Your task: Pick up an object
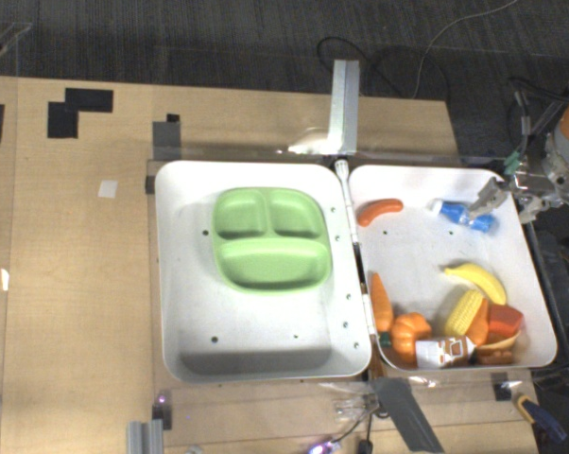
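1 blue object [464, 215], pincer [492, 195] above, 1 banana [478, 279]

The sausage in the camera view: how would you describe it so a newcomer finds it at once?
Look at the right-hand white bin, then at its far left corner beside the divider between the bins. There the sausage lies alone on bare floor, a small curved reddish-orange piece. It is apart from the carrot, which lies farther down the same wall near the food pile.
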Controlling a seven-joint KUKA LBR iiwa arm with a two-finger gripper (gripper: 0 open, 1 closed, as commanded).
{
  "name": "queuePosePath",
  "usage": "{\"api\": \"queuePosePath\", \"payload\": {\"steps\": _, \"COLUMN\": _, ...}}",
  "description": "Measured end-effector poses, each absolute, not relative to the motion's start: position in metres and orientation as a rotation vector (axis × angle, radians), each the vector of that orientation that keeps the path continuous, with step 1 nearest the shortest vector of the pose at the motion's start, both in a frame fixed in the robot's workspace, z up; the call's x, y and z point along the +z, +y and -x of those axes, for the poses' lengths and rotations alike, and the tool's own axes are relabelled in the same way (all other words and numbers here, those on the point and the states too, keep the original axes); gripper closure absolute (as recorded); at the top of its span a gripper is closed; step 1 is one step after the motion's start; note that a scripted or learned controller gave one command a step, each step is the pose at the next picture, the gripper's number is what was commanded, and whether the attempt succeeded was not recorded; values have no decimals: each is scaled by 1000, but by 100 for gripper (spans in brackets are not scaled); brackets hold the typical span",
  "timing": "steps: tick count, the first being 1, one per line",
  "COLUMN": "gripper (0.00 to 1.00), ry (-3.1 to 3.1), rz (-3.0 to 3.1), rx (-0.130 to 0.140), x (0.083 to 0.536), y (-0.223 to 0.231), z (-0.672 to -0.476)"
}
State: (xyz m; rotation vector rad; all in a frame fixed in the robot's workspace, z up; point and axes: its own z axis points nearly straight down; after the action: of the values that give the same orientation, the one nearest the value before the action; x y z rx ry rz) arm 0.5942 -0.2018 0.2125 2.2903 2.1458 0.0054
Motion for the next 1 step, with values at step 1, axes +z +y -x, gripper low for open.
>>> {"api": "queuePosePath", "payload": {"steps": 1, "gripper": 0, "ry": 2211, "rz": -2227, "rx": 4, "x": 145, "y": -160, "z": -668}}
